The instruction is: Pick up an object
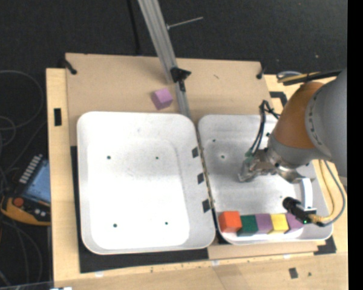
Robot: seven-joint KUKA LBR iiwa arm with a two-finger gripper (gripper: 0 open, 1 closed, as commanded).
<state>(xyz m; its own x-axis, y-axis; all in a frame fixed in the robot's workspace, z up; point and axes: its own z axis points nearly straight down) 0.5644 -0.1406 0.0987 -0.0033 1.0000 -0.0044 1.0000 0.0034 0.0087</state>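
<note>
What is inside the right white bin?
The right bin holds a row of blocks along its near edge: orange, green, purple, yellow. The gripper hangs above its floor. The arm covers the bin's far right part.

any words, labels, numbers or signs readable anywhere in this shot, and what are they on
None can be read.
Handheld device left of the bench: its screen glows blue and it has a row of keys, but anything on them is too small and blurred to read.
Blocks in the right bin: plain coloured faces, no marks.
Purple cube on the board: no marks.
</note>
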